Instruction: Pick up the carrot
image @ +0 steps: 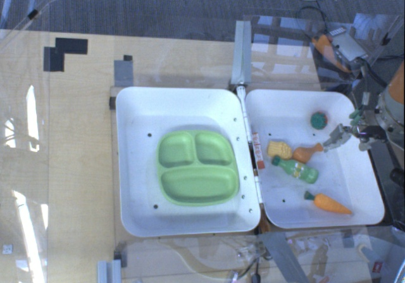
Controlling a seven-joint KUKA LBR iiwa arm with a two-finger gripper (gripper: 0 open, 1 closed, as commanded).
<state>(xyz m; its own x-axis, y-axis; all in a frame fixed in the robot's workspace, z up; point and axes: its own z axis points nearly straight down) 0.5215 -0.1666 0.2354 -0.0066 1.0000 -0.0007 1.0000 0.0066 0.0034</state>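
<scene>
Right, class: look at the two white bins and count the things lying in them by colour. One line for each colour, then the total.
Green: 3 (plate, bottle, ball)
Orange: 2 (carrot, drumstick)
Yellow: 1 (corn)
Total: 6

The arm is grey with an orange patch near the wrist, ending in a pale metal gripper with small teal-green parts near its base.
</scene>
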